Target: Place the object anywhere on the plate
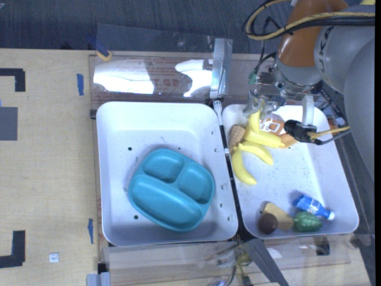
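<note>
Hand (264, 107) of mine hangs over the far left corner of the right bin (339, 177), directly above the top of a bunch of yellow bananas (253, 143). Whether it is open, closed or gripping the bananas, I cannot tell; its tip is hidden among cables and the fruit.

Two shallow white bins sit side by side on a pale wooden table (41, 159), with dark blue carpet beyond the far edge. A clear panel stands at the far side of the left bin (113, 171), catching bright reflections.

The left bin holds a teal plate (172, 186) with three compartments, lying near its middle.

The bananas lie in the far left part of the right bin, beside a small brown object and an orange-and-white packet. At the near side of that bin are a brown item, a green item and a blue bottle (312, 207).

My grey arm (351, 58) enters from the right, with its orange band (306, 22) above the wrist and yellow-and-black cables looping around it.
</note>
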Robot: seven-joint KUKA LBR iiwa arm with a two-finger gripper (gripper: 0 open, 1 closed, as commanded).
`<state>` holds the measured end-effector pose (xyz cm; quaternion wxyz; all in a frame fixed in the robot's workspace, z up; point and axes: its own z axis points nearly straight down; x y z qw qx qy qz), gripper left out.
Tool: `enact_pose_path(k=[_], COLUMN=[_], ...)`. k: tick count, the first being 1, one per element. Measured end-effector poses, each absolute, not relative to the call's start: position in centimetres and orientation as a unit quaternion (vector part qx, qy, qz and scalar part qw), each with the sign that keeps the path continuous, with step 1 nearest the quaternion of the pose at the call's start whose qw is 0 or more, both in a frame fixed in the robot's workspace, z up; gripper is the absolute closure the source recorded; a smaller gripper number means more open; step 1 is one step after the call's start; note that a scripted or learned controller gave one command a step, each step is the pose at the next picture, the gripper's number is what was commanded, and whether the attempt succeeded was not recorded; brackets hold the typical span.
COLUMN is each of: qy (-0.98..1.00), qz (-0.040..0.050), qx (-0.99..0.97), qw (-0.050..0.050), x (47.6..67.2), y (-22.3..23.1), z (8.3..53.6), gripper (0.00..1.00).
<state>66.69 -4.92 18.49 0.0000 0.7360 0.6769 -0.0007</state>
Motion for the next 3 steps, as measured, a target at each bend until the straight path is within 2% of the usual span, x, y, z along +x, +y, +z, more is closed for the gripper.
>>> enact_pose_path(k=[1,2,3], qy=[0.687,0.768,0.768], qz=[0.0007,-0.0004,-0.0004], qx=[0.727,0.64,0.64], qw=[-0.001,-0.001,-0.001], x=[57.5,55.8,55.8], y=[2.4,9.3,9.2], z=[18.5,18.4,18.4], gripper=[1.0,1.0,0.0])
